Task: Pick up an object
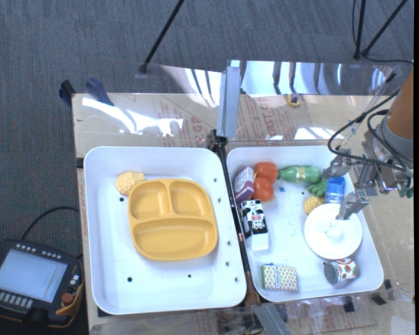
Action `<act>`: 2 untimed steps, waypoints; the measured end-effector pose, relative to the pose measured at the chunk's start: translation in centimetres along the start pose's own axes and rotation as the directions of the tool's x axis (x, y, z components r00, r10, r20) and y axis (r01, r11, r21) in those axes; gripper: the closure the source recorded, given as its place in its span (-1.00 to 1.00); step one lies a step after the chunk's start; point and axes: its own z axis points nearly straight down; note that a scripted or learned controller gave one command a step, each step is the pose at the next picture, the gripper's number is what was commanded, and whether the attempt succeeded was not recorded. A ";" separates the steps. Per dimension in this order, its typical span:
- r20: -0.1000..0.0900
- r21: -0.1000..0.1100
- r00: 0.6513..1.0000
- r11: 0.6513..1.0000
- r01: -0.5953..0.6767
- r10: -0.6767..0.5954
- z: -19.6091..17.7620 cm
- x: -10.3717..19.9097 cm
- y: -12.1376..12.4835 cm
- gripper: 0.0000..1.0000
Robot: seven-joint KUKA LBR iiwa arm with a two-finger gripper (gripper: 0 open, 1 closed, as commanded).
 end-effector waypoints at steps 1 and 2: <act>0.005 -0.004 0.996 0.996 -0.092 0.092 14.5 -2.4 -1.8 -1.00; 0.008 -0.002 0.997 0.997 -0.083 0.083 13.2 -2.6 -1.5 1.00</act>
